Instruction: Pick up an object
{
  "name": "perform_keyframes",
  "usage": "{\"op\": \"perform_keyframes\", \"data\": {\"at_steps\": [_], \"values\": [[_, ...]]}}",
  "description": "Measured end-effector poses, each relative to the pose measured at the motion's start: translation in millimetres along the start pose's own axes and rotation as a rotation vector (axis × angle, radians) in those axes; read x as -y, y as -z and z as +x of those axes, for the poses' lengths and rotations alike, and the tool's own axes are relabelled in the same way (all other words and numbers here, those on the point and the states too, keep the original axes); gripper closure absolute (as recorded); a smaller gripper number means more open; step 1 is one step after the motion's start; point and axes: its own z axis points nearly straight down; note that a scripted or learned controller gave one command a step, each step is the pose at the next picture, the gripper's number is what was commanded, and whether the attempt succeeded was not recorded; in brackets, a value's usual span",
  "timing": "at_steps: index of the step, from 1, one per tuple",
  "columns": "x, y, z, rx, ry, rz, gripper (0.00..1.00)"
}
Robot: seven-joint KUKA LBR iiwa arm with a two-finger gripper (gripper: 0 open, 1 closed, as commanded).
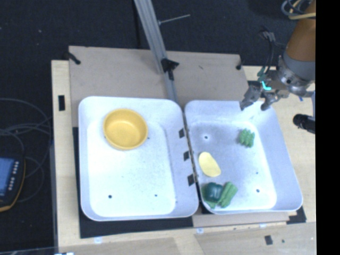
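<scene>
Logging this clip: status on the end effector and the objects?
End effector open, over right bin's far edge, holding nothing. Nearest: small green piece, untouched. Path clear.

- A pale wooden bench (64,158) carries everything, its top lit evenly from above.
- Dark speckled floor (32,25) surrounds the bench on the left and behind.
- A tan board (117,70) lies on the bench toward its rear.
- A black mat (84,224) shows near the bench's front left.
- A grey metal pole (153,36) rises at a slant from the bench's rear middle.
- Cables (21,132) trail over the floor left of the bench.
- A handheld control pad (9,182) with a blue screen rests on the floor left of the bench.
</scene>
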Motion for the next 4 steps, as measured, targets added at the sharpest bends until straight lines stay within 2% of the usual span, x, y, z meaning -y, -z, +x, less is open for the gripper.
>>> {"op": "perform_keyframes", "data": {"at_steps": [1,2,3,4], "values": [[0,0,0,0.0,0.0,0.0,0.0],[-1,-61,5,0.0,0.0,0.005,0.0],[-4,-107,-3,0.001,-0.001,0.004,0.0],[-5,-154,-4,0.002,0.001,-0.004,0.0]]}}
